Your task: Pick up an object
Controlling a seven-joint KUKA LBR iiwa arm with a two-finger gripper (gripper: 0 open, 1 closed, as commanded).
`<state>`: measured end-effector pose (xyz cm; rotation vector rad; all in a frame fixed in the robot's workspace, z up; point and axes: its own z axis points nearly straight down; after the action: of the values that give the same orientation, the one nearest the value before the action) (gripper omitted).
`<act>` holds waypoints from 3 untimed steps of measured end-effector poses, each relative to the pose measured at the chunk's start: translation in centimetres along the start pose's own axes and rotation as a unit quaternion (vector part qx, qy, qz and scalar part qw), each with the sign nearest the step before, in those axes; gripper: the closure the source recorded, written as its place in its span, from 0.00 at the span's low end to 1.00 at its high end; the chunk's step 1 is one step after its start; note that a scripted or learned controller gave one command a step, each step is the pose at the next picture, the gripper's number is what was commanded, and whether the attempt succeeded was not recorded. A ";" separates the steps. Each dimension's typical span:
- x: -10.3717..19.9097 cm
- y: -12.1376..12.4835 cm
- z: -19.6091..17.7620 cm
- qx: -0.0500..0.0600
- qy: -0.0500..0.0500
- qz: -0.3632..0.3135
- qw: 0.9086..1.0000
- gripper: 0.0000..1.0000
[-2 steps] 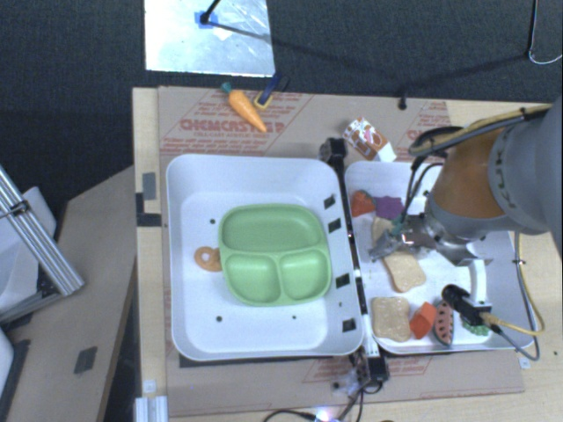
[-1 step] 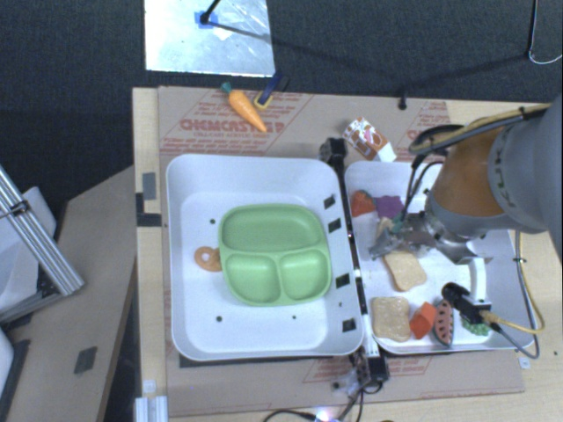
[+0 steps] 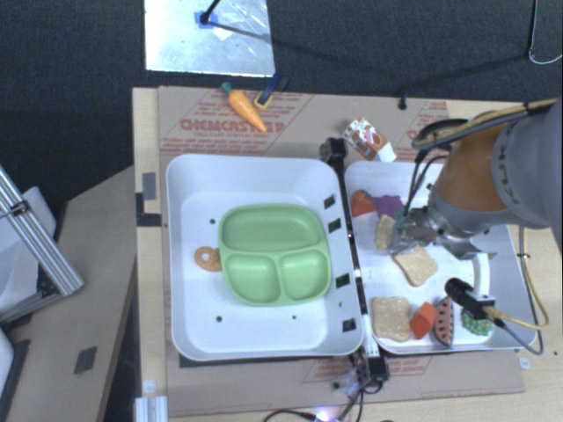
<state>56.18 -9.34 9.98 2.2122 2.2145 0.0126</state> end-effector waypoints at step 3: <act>0.4 -0.1 -12.6 0.005 0.001 -0.002 1.000 1.00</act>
<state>55.90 -8.96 22.58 2.2138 2.2245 0.0043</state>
